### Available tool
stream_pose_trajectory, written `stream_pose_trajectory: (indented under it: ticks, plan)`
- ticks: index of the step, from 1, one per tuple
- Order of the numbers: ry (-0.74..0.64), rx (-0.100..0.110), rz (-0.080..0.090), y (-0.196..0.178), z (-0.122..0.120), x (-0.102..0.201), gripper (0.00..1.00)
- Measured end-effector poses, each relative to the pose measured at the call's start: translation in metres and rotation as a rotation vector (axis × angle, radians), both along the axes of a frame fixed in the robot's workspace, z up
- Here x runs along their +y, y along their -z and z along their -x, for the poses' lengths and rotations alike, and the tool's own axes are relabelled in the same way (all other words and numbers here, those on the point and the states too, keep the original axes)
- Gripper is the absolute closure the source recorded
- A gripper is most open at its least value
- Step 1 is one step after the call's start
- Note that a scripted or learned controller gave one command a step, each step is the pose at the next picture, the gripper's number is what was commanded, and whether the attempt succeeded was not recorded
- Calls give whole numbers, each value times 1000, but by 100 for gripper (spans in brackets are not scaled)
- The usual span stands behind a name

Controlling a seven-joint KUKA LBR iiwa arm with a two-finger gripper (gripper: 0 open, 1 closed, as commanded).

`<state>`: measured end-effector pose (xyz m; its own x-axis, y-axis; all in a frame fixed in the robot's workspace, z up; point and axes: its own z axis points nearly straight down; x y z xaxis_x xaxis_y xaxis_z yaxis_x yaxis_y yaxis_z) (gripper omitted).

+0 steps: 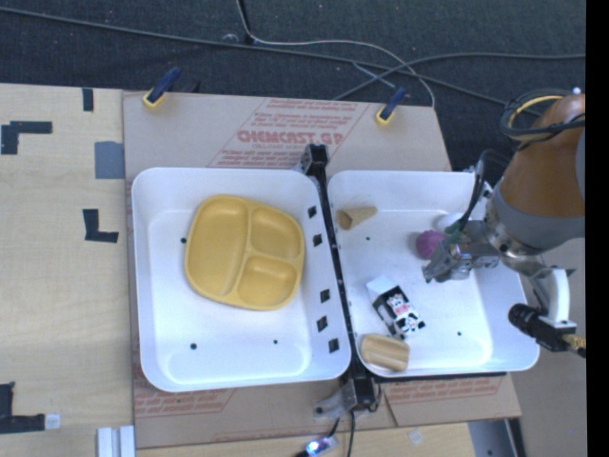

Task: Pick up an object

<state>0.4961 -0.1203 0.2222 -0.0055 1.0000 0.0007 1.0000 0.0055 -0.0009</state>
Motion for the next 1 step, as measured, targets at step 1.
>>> stream_pose_trajectory:
  ticks: [1]
  plan:
    - [0,0,0,-4,-11,44,100]
